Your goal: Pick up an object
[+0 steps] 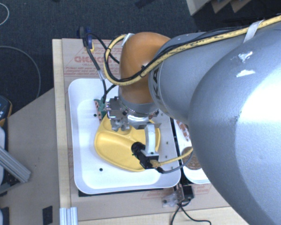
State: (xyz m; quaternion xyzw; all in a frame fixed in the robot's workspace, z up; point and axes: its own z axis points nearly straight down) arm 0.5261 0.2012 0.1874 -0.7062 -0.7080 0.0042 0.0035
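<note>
Fingers [123, 125] over yellow object's [114, 149] upper edge, left bin [79, 125].

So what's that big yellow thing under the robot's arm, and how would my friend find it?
Look at the white bin on the left side of the bench. Inside it, right below the arm's orange band, lies a flat, rounded yellow thing, perhaps a soft toy or dish. It is the one big yellow shape in that bin, far larger than the tiny dark specks near it.
</note>
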